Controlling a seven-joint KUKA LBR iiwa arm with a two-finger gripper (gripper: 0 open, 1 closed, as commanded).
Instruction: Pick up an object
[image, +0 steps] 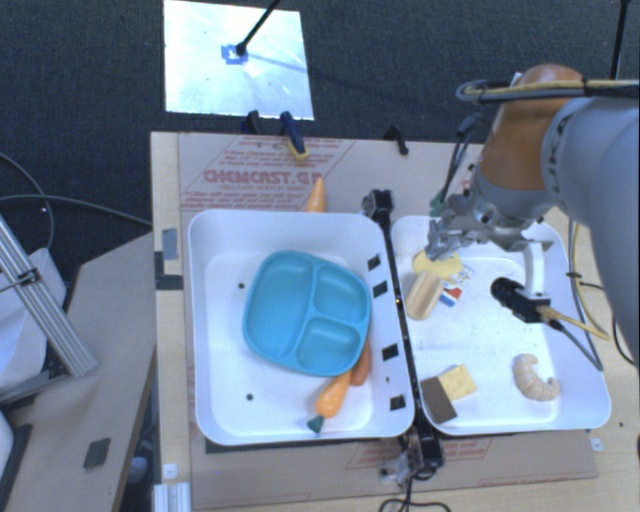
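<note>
We see the gripper (443, 248) low in the right bin (500, 415), at the far end of a tan cylinder (424, 291) by the left wall; its grip state we cannot tell; the cylinder looks light, stiff, smooth, so we'd pinch across its middle.

The scene is evenly and fairly brightly lit from overhead. The two white bins (300, 225) read almost overexposed, with soft shadows along their inner walls. A shiny metal sheet (238, 60), far up and left of the fingers, catches pale glare. The whole frame is slightly soft and grainy. The arm (570, 140) looks blurred.
</note>
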